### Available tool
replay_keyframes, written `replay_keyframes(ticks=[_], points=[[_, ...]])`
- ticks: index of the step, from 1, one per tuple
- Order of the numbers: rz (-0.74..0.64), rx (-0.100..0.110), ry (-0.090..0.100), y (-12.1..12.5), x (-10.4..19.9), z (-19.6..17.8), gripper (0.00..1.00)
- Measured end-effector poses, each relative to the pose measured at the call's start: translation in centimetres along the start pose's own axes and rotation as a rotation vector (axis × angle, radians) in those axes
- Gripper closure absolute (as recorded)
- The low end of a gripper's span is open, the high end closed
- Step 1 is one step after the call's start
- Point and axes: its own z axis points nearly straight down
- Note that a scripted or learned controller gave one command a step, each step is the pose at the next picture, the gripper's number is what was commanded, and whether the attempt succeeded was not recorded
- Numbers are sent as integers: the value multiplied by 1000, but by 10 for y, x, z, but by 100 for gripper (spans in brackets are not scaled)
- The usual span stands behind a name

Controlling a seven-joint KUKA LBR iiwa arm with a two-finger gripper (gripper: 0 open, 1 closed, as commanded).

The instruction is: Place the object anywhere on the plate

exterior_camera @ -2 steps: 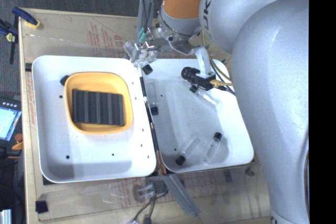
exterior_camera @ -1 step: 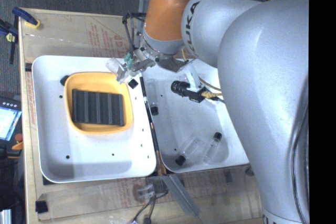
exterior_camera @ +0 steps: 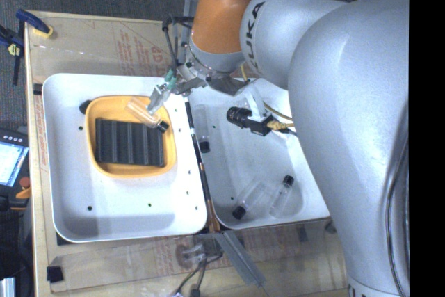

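Fingertips of the gripper [exterior_camera: 158,97] pinch a clear vial [exterior_camera: 144,113] with a black cap, hanging over the upper right rim of the yellow plate [exterior_camera: 104,108] in my left bin [exterior_camera: 62,170]. On the arm [exterior_camera: 334,66] I read "KUKA".

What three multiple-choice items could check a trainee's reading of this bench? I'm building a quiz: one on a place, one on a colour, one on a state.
1. Where is the plate?
A. left bin
B. right bin
C. floor

2. What colour is the plate's rim?
A. blue
B. yellow-orange
C. green

3. How does the clear vial by the claw lie?
A. upright in the right bin
B. tilted over the plate's upper right rim
C. flat on bare bench

Key: 1 A, it sits in the left bin. 2 B, the rim is yellow-orange around a dark insert. 3 B, it slants from the claw tip across the rim.
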Motion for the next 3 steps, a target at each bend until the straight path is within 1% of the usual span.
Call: replay_keyframes(ticks=[1, 2, 3], points=[[-1, 2, 0, 0, -1, -10, 100], [-2, 2, 0, 0, -1, -10, 0], [-2, 3, 0, 0, -1, -19, 100]])
